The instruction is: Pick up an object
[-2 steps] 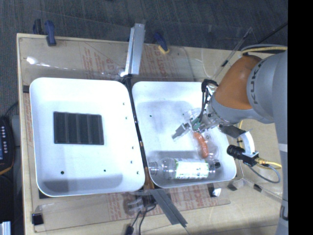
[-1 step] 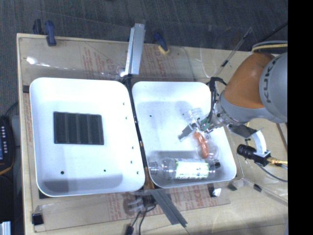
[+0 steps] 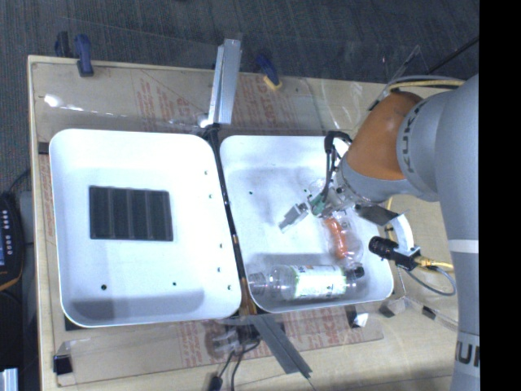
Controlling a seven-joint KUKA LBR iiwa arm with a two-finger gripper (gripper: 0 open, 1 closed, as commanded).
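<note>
In the right bin, a clear plastic bottle with a white and green label lies on its side along the near wall. A small clear bottle with orange contents lies just above it, pointing up toward my gripper. The gripper hangs low over the middle of the right bin, at the upper end of the orange bottle. Whether it touches the bottle is unclear. The grey arm with its orange band comes in from the right.
The left bin holds a flat dark ribbed panel. A metal bar stands behind the divide between the bins. Blue clamps sit on the bench's far edge. Cables trail right of the right bin.
</note>
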